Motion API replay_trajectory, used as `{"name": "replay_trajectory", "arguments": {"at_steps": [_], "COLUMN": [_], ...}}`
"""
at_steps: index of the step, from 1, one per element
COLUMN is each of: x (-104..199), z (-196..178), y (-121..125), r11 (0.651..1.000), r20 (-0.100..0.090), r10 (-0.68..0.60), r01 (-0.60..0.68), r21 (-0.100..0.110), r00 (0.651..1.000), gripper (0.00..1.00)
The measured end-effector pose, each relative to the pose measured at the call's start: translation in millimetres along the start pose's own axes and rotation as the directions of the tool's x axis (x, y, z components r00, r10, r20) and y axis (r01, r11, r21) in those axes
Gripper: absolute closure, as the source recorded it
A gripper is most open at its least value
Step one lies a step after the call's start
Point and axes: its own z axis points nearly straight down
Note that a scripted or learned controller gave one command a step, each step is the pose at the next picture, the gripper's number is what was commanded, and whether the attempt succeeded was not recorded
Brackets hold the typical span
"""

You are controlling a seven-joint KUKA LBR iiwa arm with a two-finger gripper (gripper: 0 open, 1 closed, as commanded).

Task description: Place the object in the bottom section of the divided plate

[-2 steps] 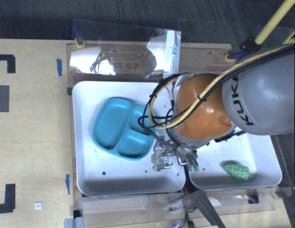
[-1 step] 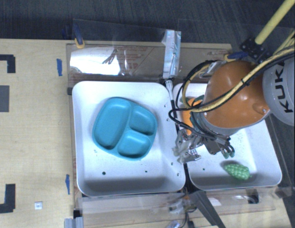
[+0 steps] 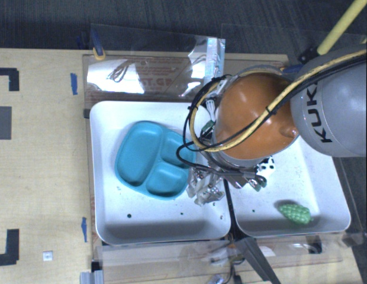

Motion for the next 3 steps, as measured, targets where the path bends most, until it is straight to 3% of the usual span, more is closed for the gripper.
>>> {"name": "replay_trajectory", "arguments": {"at_steps": [1,2,3], "x": [-21,-51,-107], "z": [-1,11,-1], "y": [-43,-20,61], "r11": [0.998,0.701,0.609], "r20": [-0.001,0.001,0.003], "r10": [-0.061,-0.713,-0.793], "r01": [0.061,0.713,0.793], "r21": [0.001,-0.002,-0.002], "r00": [0.998,0.701,0.609], "gripper": [1.0,1.0,1.0]}}
